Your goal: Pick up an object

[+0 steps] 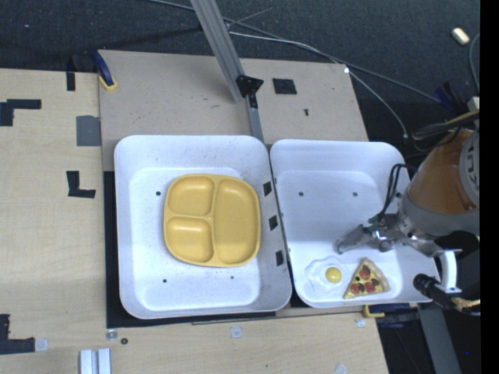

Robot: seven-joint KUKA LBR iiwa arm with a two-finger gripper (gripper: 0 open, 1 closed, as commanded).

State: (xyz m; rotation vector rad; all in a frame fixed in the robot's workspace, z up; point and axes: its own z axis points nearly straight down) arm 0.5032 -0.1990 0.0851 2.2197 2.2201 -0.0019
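A fried egg toy [326, 273] lies near the front edge of the right bin [327, 170]. Just to its right is a pizza slice toy [366, 279] with red toppings. My gripper [352, 241] hangs low over the right bin, just above and behind these two toys, reaching in from the right. Nothing is seen held in it. The orange band of the arm [440, 181] is at the bin's right rim.
The left bin [140, 209] holds a yellow divided plate [212, 220] in its middle. A metal pole [222, 37] slants in from the top toward the gap between the bins. Cables run over the dark floor behind the bench.
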